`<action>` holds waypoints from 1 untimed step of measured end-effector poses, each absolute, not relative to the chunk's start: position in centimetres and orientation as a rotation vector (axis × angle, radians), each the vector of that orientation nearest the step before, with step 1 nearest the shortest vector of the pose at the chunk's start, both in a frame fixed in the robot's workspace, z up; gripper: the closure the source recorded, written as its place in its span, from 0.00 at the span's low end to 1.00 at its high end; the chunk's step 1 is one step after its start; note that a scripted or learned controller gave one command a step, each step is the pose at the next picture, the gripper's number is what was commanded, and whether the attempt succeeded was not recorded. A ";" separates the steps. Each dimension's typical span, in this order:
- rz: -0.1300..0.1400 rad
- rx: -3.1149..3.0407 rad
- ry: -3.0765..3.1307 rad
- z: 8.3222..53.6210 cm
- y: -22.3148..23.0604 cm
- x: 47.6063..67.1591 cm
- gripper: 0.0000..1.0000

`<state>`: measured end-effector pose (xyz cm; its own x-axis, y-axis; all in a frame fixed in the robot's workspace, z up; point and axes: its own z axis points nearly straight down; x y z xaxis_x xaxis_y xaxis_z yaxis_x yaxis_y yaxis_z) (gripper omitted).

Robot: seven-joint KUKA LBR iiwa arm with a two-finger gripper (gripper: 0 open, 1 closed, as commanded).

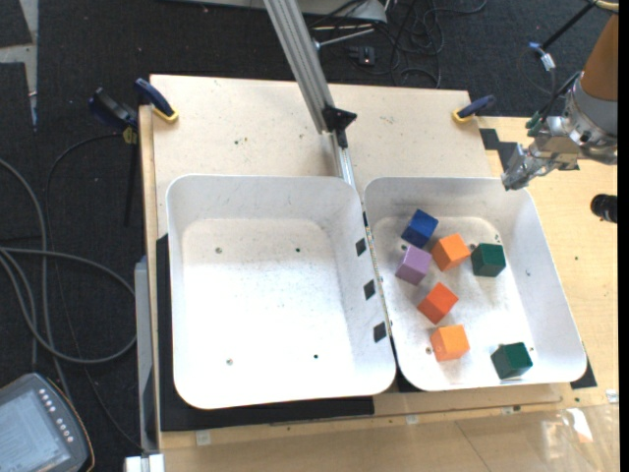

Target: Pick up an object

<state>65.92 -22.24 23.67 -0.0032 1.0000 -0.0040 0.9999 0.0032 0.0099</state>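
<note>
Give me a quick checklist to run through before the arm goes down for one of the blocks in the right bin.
1. Blocks present in the right bin: ok, seven cubes.
2. Gripper above that bin: not ok, it sits at the bin's far right corner, over the rim.
3. Gripper carrying nothing: ok, no block at its tip.
4. Isolated target available: ok, the dark green cube near the front rim stands apart from the others.
5. Cluster spacing: not ok, the blue cube, purple cube and an orange cube crowd together.
6. Finger opening: cannot tell.

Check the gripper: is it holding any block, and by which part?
Nothing held. The gripper hovers above the right bin's far corner, apart from the blocks.
</note>
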 end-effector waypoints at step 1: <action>0.005 2.213 2.220 27.7 -22.2 66.1 1.00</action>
